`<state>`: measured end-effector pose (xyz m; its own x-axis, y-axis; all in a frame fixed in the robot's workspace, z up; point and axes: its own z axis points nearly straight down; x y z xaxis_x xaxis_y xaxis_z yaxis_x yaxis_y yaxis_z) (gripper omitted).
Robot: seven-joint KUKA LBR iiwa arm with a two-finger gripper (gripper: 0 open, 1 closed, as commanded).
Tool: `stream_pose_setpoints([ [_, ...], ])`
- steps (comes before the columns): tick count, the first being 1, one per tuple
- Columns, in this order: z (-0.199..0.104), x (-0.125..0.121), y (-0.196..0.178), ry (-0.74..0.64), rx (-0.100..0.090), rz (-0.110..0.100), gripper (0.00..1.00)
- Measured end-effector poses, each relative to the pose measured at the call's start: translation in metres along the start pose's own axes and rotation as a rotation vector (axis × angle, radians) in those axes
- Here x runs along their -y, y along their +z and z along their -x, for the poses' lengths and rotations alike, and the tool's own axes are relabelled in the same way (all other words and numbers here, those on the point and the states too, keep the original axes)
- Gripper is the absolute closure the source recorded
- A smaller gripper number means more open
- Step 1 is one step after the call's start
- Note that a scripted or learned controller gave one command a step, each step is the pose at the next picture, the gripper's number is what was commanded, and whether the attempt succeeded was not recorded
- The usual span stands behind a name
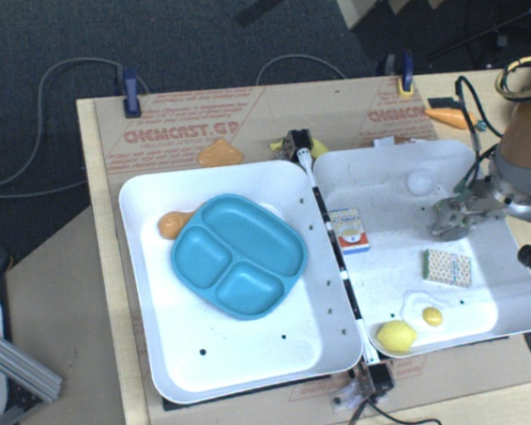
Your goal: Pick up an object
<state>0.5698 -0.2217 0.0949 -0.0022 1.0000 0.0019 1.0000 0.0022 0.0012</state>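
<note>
Sponge (448, 268), a small green-and-white patterned square, lies flat in the right bin (373, 162), just below the gripper (450, 218) and slightly toward the arm's side; it is the nearest loose thing to the gripper, so it is judged the likeliest pick. Largest in the scene is the left bin (168, 359), holding a blue divided tray (239, 255) with an orange ball (171, 224) touching its upper left edge. Relative to the gripper, a small carton (347, 229) sits well to the left near the divider, and a lemon (396, 336) rests far below left at the bin's rim. The gripper hangs low over the bin floor, nothing visibly between its fingers; whether they are apart or together cannot be told.
</note>
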Motion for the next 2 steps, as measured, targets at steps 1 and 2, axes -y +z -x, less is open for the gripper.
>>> stream_pose_setpoints([
  [1, 0.002, -0.071, -0.009, -0.002, 0.002, -0.037, 1.0],
  [2, -0.08, -0.093, 0.013, -0.002, 0.001, -0.01, 1.0],
])
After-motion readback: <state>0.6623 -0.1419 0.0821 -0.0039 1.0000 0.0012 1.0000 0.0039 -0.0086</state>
